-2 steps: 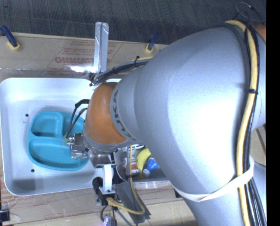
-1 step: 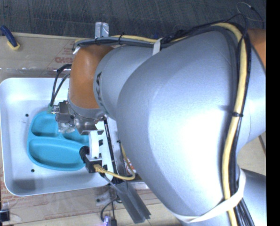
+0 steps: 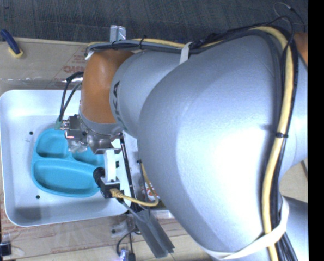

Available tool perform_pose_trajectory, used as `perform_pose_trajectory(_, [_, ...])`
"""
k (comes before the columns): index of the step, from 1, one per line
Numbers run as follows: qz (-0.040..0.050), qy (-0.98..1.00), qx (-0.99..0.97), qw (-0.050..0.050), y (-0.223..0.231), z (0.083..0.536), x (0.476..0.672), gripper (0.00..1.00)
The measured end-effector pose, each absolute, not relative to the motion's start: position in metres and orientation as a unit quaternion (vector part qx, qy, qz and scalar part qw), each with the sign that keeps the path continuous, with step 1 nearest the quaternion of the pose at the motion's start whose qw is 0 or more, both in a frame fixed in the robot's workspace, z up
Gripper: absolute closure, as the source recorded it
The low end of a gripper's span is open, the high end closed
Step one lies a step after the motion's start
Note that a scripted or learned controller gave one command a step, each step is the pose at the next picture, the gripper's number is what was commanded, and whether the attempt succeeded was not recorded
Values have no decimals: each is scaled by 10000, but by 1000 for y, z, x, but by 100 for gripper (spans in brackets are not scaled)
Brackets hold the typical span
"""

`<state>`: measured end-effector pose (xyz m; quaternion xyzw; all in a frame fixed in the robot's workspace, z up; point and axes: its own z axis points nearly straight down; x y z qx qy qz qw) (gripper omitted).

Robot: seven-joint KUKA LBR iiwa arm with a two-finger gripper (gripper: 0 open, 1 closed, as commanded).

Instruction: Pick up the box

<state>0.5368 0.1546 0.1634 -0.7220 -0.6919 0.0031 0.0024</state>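
Far left of frame: shallow white plastic bin (image 3: pixel 9 145) on the brown table (image 3: pixel 42 58); a small blue-and-yellow clamp (image 3: pixel 10 42) sits at upper left.

Left-centre, inside the bin: a sky-blue moulded plastic box with two compartments (image 3: pixel 61 170), lying flat, its right edge under the arm.

Just right of it: the pincer (image 3: pixel 88 140) hangs over the box's right side; whether it is open, closed or gripping, I cannot tell.

Centre to right: the grey arm with orange band (image 3: pixel 99 91).

Judgement: best purchase is likely the box's rim or divider wall, approached straight down.
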Motion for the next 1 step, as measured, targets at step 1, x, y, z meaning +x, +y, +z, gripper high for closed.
perform_pose_trajectory(1, [47, -6940, -7199, 35, 155, 172, 536, 100])
